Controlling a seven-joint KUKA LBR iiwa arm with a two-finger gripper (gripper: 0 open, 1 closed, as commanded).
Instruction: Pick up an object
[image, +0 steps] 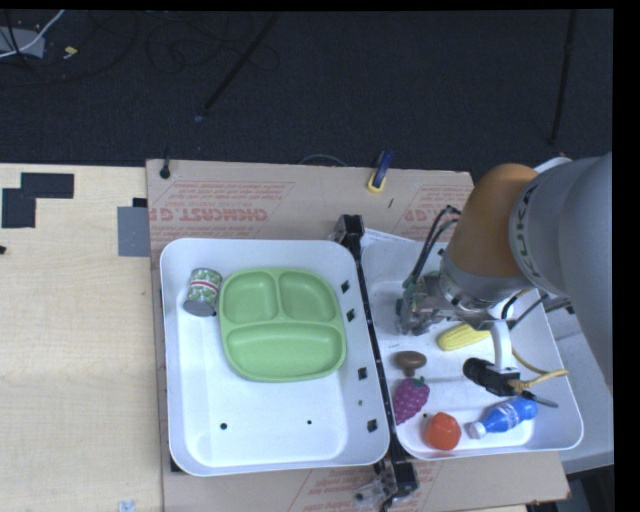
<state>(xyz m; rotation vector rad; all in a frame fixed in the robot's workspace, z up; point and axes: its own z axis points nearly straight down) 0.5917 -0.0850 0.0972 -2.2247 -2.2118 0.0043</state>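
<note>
Corn cob, yellow and lying on its side, rests on the floor of the right-hand bin, about midway between that bin's far and near edges. The pincer hangs over the same bin, close to the edge shared with the left-hand bin, so the cob lies just beside it, towards the bin's outer edge and slightly nearer the front. Whether the pincer is wide or narrow cannot be told from this angle, and the cob is not in its hold. The grey arm with its orange band reaches in over the far outer corner of the bin. A brown lump sits just in front of the pincer, with purple grapes beyond it towards the front edge. A red tomato and a blue bottle lie near the front edge. In the left-hand bin a green divided plate lies towards the far edge, with a small can touching it at the far outer corner. Both bins stand on a cardboard sheet on the desk.
</note>
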